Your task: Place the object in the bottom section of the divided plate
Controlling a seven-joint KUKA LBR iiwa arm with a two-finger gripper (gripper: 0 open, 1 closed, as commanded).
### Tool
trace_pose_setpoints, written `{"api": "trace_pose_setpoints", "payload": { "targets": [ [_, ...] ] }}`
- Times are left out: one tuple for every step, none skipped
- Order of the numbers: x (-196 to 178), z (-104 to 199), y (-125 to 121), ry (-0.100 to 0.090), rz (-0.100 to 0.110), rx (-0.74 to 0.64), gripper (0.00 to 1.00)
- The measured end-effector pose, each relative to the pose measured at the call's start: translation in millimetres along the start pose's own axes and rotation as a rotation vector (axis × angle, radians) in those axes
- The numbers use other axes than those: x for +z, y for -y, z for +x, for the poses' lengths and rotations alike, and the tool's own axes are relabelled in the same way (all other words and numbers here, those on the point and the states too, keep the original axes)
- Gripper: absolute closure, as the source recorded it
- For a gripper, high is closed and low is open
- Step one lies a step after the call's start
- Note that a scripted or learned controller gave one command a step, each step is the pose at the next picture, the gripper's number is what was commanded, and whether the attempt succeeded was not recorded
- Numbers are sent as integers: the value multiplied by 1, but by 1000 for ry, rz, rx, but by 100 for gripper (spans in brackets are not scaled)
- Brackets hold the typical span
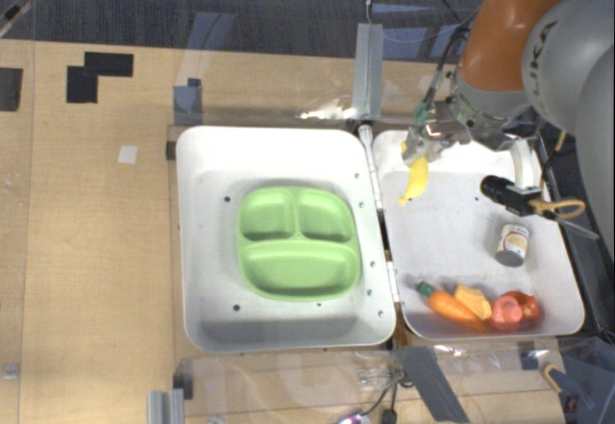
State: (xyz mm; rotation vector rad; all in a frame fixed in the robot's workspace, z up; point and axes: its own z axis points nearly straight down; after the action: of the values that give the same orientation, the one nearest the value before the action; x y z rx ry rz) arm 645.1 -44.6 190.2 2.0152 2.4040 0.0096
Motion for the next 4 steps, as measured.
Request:
{"api": "trace_pose_setpoints", "payload": {
  "targets": [
    [-65,75,96,0,2,-126,100],
    [-52,139,119,-1,5,51,100],
    [-34,184,127,-1,3,-265,100],
    [-45,183,125,-1,-3,-262,100]
  ]
}}
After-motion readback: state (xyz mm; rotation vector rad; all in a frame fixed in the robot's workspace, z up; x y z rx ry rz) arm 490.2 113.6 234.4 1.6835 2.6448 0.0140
